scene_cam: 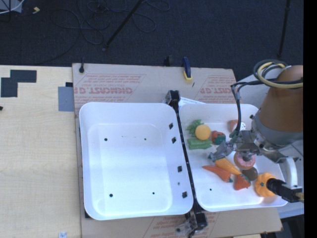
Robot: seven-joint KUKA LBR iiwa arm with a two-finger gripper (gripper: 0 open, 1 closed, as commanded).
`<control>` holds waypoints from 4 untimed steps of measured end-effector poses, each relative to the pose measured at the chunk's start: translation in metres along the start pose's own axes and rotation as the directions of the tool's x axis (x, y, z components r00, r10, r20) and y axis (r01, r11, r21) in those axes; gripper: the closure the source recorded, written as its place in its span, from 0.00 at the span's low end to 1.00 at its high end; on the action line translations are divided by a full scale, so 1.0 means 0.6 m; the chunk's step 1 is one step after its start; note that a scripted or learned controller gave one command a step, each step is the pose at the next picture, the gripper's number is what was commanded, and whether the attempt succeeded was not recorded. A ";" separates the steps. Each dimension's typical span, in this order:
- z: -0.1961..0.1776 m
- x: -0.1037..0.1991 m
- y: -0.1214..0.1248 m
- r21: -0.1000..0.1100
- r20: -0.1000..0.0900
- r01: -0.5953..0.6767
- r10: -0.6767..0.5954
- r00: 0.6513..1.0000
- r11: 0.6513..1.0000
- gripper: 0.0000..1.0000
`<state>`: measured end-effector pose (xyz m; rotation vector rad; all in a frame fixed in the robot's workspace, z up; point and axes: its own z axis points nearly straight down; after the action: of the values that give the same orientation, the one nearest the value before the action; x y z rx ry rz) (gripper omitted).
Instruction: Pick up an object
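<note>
Our pincer [225, 150] hangs low over the right bin [208, 202]; we cannot tell its state. The orange carrot [227, 165] lies just beneath it, toward the bench's near edge, long axis slanting across the bin floor.

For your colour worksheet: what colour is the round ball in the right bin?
Yellow-orange; the ball shows best in the camera view.
</note>
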<state>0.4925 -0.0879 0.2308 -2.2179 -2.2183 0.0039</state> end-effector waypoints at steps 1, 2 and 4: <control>0.201 -0.004 -0.014 -0.025 0.011 -0.003 0.004 1.000 1.000 0.00; 0.190 -0.005 -0.018 -0.018 0.010 -0.010 0.011 1.000 1.000 1.00; 0.196 -0.023 0.162 -0.009 0.003 0.001 -0.001 1.000 1.000 1.00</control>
<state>0.5892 -0.1012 0.1127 -2.2228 -2.2250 -0.0029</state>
